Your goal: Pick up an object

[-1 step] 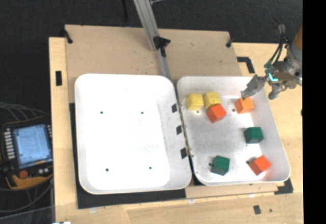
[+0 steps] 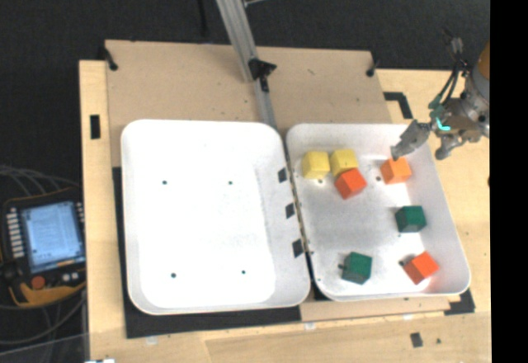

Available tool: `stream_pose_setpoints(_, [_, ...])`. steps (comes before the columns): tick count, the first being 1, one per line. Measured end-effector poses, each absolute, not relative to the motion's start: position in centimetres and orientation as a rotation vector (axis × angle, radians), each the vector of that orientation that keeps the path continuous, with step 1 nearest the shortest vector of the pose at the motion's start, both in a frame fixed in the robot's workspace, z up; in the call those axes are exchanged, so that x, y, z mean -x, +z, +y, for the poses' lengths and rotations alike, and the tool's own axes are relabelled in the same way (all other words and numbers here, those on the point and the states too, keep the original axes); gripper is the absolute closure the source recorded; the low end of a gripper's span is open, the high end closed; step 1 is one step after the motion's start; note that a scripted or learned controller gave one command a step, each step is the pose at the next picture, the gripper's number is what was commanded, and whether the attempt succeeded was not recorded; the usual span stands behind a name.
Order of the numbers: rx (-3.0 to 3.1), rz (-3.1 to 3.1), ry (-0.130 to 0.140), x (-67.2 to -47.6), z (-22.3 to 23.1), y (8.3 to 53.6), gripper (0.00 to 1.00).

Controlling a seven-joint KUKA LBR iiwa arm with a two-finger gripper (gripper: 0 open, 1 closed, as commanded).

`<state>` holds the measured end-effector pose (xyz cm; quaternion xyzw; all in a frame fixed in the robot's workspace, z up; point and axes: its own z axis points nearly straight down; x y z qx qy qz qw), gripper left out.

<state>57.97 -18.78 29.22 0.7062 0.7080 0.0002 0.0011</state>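
Note:
The right bin (image 2: 441, 188) holds several small blocks. Two yellow blocks (image 2: 315, 164) (image 2: 344, 160) sit side by side at its far left, with an orange block (image 2: 351, 182) touching them in front. Another orange block (image 2: 397, 170) lies near the far right rim. A green block (image 2: 410, 219) sits mid right, a second green block (image 2: 357, 267) near the front, and a third orange block (image 2: 421, 267) at the front right. My gripper (image 2: 426, 144) hangs over the bin's far right corner, open, with nothing between its fingers. Its left finger (image 2: 409, 140) is just above the far right orange block.
The left bin (image 2: 206, 213) lies beside the right one, joined by small clips at the middle. A slanted metal rail (image 2: 235, 19) runs from the top of the view down to the bins' far edge. A handheld control pendant (image 2: 45, 242) sits off the bench at left.

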Motion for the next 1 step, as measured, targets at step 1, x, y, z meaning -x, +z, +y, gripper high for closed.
stream_pose_setpoints(1, [-2.221,2.223,-0.004,-58.60,-18.61,24.77,0.00])
